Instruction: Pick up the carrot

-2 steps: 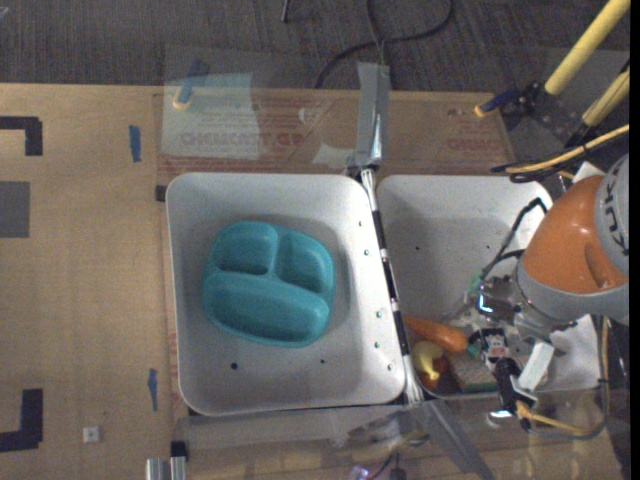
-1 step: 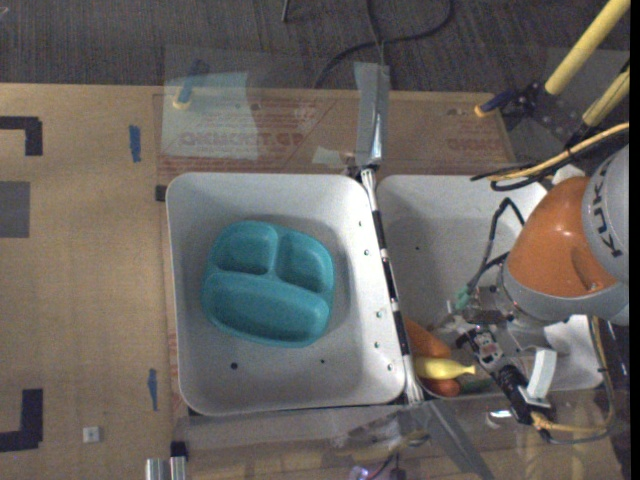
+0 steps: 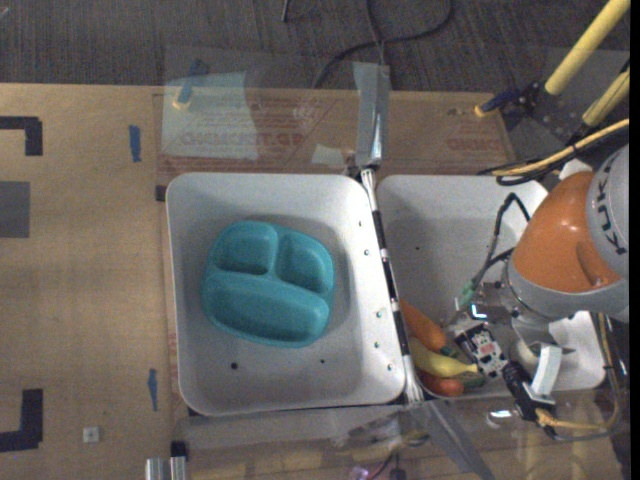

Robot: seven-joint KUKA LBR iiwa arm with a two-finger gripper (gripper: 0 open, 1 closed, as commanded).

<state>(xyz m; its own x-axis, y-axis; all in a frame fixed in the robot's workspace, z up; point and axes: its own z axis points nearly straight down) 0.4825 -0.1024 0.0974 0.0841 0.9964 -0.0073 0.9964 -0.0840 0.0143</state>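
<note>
The orange carrot (image 3: 422, 328) lies slantwise in the right bin (image 3: 440, 198), against its left wall near the front corner. Just below it lies a yellow banana (image 3: 446, 365), and below that a small red item (image 3: 446, 387). My gripper (image 3: 478, 348) hangs low over the front of this bin, just right of the banana and carrot. Its dark and white body hides what is under it. I see nothing held in it. The arm's orange band (image 3: 560, 248) sits above and to the right of it.
A teal divided plate (image 3: 268, 281) rests in the middle of the left bin (image 3: 195, 218). A metal divider strip (image 3: 385, 288) separates the two bins. Cables and yellow tubing run along the right side near the arm.
</note>
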